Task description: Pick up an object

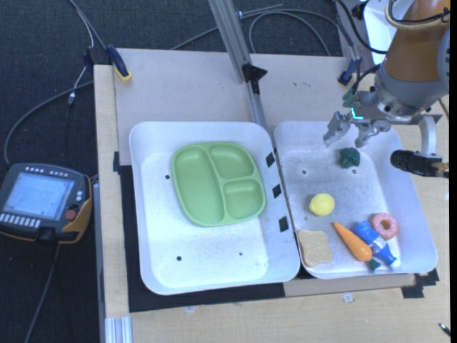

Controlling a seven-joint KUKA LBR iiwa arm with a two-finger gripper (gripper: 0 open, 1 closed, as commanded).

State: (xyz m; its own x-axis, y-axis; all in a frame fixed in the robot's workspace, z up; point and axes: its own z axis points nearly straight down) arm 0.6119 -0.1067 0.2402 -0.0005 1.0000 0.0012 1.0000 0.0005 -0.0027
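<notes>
1. Here the fingers (335, 133) stood spread apart, holding nothing, the gripper (351, 132) hovering just above the dark green object (349, 157) in the right bin (300, 138).
2. A clean pick probably called for centring over it, then descending straight.
3. Around lay the beige bench (178, 84), the left bin (153, 263) bearing a green tray (218, 183), and dark carpet (43, 20).

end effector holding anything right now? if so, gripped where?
Nothing held. The end effector hangs open above the right bin, its fingers spread with nothing between them. The dark green piece lies just below it, apart.
</notes>
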